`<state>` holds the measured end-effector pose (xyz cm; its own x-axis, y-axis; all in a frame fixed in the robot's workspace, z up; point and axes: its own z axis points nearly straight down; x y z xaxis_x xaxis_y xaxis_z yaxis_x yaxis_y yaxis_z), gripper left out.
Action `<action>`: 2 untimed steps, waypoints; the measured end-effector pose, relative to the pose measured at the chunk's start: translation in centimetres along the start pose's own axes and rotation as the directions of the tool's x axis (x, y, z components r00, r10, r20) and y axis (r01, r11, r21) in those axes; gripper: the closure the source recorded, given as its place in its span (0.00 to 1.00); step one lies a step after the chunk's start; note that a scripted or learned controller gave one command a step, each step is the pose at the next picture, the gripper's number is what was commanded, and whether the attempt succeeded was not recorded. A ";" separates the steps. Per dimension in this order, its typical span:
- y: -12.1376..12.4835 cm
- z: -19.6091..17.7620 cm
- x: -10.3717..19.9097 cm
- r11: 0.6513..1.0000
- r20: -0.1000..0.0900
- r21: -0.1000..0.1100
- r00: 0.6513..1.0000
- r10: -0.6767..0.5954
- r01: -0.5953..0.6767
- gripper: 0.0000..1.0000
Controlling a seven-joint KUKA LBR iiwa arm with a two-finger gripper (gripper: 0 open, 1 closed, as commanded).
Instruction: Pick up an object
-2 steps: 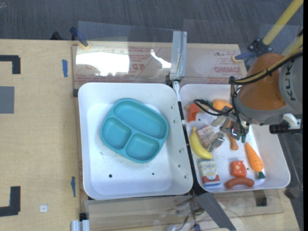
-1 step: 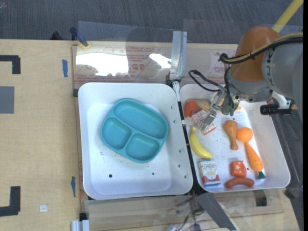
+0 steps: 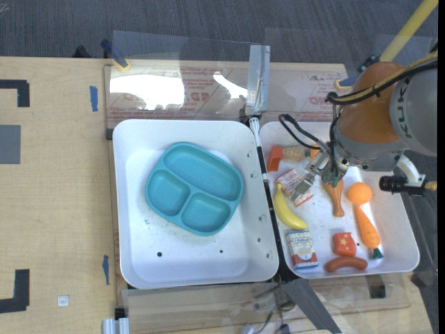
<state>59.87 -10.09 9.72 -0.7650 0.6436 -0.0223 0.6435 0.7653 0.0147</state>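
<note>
My gripper (image 3: 300, 186) is low in the right bin (image 3: 407, 252), just above the top end of a yellow banana (image 3: 290, 213). An orange block (image 3: 274, 158) lies to its upper left, and a brown drumstick-shaped toy (image 3: 337, 199) lies to its right. Nothing can be seen held in the gripper. Further right are an orange ball-topped carrot (image 3: 364, 218), a red toy (image 3: 344, 243) and a red sausage (image 3: 345, 264). A small white carton (image 3: 302, 248) lies below the banana.
The left bin (image 3: 132, 256) holds a blue divided plate (image 3: 195, 188). A metal divider (image 3: 268, 207) separates the bins. The grey arm with its orange band (image 3: 368, 113) and black cables (image 3: 306, 139) hangs over the right bin's far side.
</note>
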 end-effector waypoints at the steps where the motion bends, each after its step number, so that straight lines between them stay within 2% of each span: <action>1: -9.3 0.0 -0.5 0.999 -0.001 0.006 0.999 0.049 -0.049 0.00; 2: -9.0 -1.2 -0.6 0.999 0.007 0.002 0.999 0.044 -0.044 1.00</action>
<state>54.53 -17.33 10.76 -0.7355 0.6769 -0.0286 0.6768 0.7360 0.0141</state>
